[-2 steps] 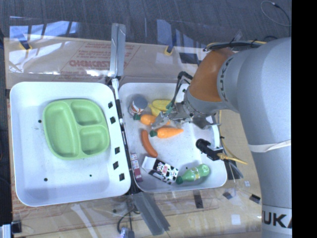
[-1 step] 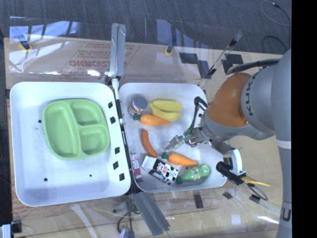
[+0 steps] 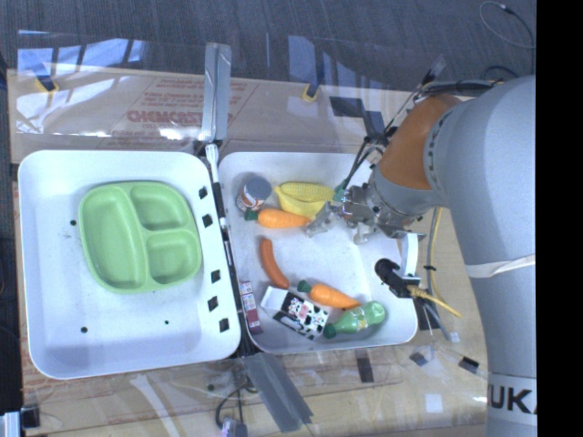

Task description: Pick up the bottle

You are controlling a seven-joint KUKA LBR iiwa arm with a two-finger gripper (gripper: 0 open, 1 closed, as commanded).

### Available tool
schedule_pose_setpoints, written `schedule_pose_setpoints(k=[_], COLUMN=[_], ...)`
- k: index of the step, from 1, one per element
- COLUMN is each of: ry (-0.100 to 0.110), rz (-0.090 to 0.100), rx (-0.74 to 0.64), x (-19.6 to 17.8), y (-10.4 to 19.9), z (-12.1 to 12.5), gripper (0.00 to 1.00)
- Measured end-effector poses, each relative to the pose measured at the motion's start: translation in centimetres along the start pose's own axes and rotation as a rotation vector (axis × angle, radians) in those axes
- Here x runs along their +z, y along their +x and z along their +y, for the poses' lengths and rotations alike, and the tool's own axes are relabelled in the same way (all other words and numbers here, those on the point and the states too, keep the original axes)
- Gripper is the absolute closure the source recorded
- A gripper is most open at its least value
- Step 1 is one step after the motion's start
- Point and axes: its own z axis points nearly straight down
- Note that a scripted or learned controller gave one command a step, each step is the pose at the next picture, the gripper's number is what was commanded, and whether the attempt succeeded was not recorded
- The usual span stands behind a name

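Approaching step judged: hand (image 3: pixel 339 218), finger state not discernible, poised mid right bin (image 3: pixel 401 335); bottle (image 3: pixel 357 320) at near edge. Reposition and descent req'd.

A: What kind of place is this?

B: It looks like a robotics lab. A grey industrial arm (image 3: pixel 483 189) with an orange band reaches over a desk (image 3: pixel 137 112) covered with clear plastic sheet.

A: What else shows it?

B: Two white bins (image 3: pixel 36 271) stand side by side, one with toy food, loose cables (image 3: pixel 510 16) lie around, and the floor is dark carpet (image 3: pixel 273 7).
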Motion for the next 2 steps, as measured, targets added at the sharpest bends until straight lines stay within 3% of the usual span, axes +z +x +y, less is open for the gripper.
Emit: schedule_pose_setpoints(k=[1, 2], ry=[-0.002, 0.005], rz=[0.0, 0.0], rx=[-0.064, 0.003], x=[-4.0, 0.2], y=[2.4, 3.7], z=[3.0, -3.4], gripper=[0.0, 0.0])
